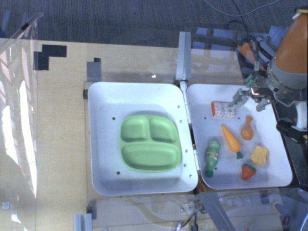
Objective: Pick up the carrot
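You have the bench (57, 143) carrying two shallow white bins side by side. The left bin (103, 129) holds a green divided plate (150, 143) that sits around its middle, three compartments showing. The right bin (276, 172) holds all the small things. The arm (291, 57) comes in over that bin's far right corner, its orange band above the grey wrist. Its gripper (249, 100) hangs above the far part of the right bin, fingers spread apart, nothing between them.

Just beside the left fingertip you see a flat red-and-white packet (222, 109) near the bin's far edge. A green bottle (211, 157) lies near the left wall, toward the near edge. Your carrot (231, 138) lies around the middle of the right bin, slanted, its green end pointing toward the near right corner; it is apart from the gripper. Just right of it is a small orange gourd-shaped piece (247, 129), then a yellow wedge (260, 155) nearer the right wall, and a strawberry (248, 171) close to the near edge
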You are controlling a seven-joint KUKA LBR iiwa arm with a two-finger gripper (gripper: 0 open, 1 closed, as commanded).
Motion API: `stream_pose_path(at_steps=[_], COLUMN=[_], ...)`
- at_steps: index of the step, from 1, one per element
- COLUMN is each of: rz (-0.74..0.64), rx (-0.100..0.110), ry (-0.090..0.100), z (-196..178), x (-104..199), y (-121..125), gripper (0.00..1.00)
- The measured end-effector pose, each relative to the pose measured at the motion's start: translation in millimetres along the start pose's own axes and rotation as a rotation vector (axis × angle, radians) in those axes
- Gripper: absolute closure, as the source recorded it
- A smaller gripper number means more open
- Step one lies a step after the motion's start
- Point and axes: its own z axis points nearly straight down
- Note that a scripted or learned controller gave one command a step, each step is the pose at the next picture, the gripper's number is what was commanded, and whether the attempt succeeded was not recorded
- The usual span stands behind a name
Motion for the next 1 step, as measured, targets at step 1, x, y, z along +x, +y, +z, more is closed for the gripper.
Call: stream_pose_path(at_steps=[1], rz=[-0.066], rx=[0.004], ry=[0.001], z=[122.3], x=[-7.0], y=[-16.4], gripper=[0.0])
